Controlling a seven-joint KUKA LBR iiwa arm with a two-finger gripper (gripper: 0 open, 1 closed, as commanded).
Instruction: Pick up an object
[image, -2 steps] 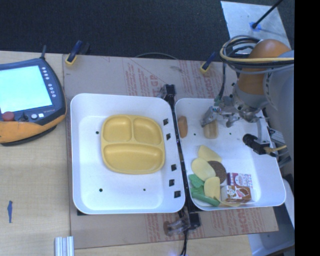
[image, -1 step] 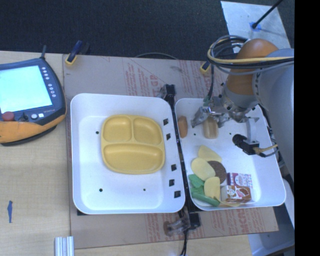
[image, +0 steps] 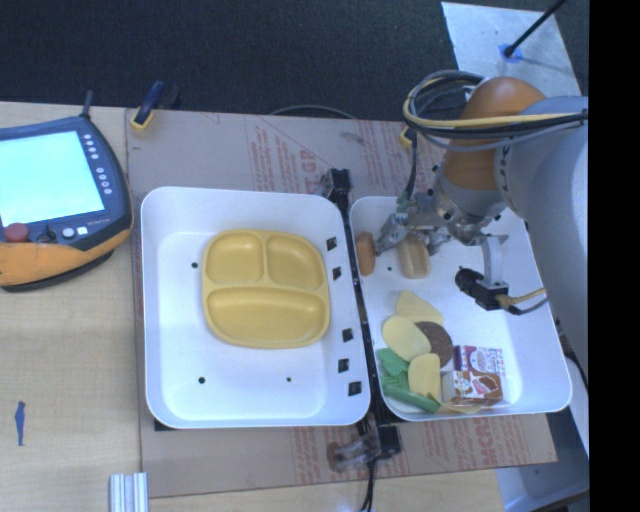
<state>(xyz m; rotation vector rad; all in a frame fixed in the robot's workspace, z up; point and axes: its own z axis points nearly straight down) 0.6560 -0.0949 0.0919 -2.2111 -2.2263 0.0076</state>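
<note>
Overhead, the arm (image: 530, 150) reaches in over the far end of the right bin (image: 535, 395), its orange band above the wrist. The gripper (image: 405, 235) hangs low near that bin's far left corner, and whether its jaws are open or closed cannot be told from this angle. Just below it lies a tan roll (image: 413, 258), close to the fingers, perhaps touching them, though no grip on it shows. A smaller brown piece (image: 365, 253) lies beside the roll against the bin's left wall.

Toward the near edge of the same bin sits a heap: yellow slices (image: 408, 335), a dark brown disc (image: 436, 338), a green piece (image: 398, 378) and a brown-and-white packet (image: 478, 375) by the near right corner.

The left bin (image: 175, 385) carries a yellow divided plate (image: 266, 288) at about its middle, three compartments facing up. A teach pendant (image: 55, 195) with a lit screen rests on the bench (image: 60, 400) beyond the left bin's far left corner.
</note>
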